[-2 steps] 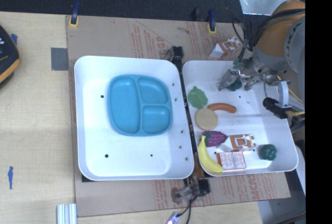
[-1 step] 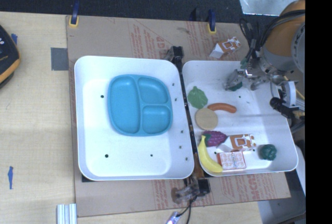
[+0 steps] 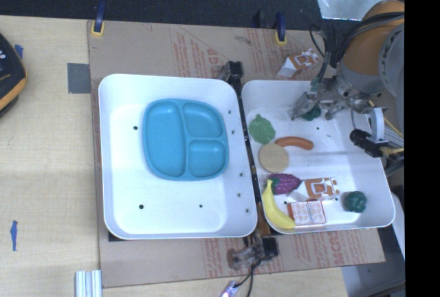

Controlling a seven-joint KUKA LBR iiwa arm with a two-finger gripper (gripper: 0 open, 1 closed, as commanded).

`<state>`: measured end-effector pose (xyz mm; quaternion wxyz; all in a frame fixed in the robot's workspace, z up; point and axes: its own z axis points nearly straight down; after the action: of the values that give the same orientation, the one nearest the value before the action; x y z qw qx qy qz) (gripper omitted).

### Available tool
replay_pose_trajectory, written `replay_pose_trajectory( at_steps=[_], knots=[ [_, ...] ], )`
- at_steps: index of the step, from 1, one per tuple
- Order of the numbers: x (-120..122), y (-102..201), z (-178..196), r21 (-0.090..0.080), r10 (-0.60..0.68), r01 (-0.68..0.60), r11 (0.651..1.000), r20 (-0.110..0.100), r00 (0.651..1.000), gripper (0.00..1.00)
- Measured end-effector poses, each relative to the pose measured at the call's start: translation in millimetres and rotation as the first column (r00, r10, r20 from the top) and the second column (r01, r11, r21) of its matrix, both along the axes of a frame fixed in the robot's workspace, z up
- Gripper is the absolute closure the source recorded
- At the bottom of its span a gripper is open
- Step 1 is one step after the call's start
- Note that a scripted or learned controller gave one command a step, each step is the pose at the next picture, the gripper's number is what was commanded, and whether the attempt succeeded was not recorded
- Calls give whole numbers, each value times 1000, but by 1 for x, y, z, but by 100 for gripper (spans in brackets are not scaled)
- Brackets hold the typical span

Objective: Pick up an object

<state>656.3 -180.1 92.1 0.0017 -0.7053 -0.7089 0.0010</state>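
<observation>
Cardboard-lined bench under two white bins: low over the right bin's (image 3: 357, 216) far end, the claw (image 3: 307, 108) seems to pinch something small and green, though whether it truly grips I cannot tell, so lift slowly, clear of the sausage (image 3: 294, 144) just nearer.

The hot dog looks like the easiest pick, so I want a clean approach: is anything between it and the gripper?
Nothing visible does. The gripper sits over the upper part of the right bin, and bare white floor lies between it and the hot dog. The green leaf and round tan disc lie off to the side.
</observation>
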Motion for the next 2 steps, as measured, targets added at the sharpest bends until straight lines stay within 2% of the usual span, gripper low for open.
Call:
replay_pose_trajectory(
  at_steps=[1,2],
  knots=[
    [0,-30,0,-2,-3,3,1000,2,1000,0],
    [0,-18,0,0,-1,1,1000,0,1000,0]
  ],
)
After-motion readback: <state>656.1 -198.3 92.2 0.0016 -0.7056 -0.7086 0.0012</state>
